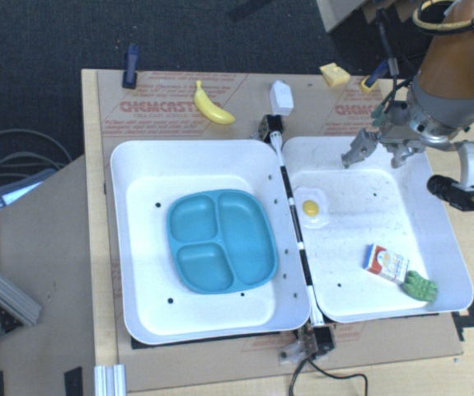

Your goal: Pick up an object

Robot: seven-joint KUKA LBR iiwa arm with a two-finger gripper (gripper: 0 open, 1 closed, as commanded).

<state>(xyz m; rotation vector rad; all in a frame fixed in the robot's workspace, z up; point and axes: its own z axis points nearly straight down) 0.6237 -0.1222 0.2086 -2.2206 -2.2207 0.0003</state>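
Overhead slanted view of both bins

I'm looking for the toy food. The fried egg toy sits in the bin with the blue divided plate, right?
Not quite. The white and yellow fried egg toy lies in the right white bin, against its left wall. The blue divided plastic plate sits alone in the left white bin. The camera view shows both.

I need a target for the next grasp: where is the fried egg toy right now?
The fried egg toy lies in the right bin, against its left wall beside the divider, well left of the gripper and up-left of the small carton.
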